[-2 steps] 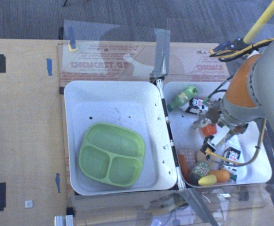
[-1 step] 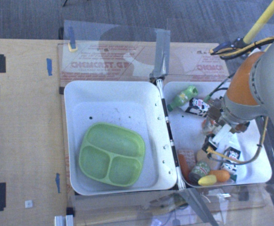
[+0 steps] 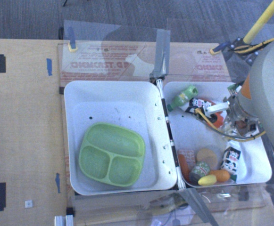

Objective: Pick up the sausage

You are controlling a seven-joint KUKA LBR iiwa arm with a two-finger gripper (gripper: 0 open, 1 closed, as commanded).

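Gripper (image 3: 235, 124) sits low at about 3 o'clock in the right bin (image 3: 264, 166), cables looped around it; I cannot tell its opening from here. I see the sausage (image 3: 182, 164), a short reddish-orange stick, at 8 o'clock in that bin against the left wall, well apart from the gripper. At 6 o'clock in the left bin (image 3: 80, 98) lies a green tray (image 3: 111, 154).

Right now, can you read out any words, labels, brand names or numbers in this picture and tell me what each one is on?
No text here can be read with certainty.
Red print on the cardboard sheet behind the bins: mirrored and blurred, unreadable.
Red print on the cardboard's right part: too blurred to read.
Black-and-white carton in the right bin: markings too small to read.
Green bottle: no legible label.
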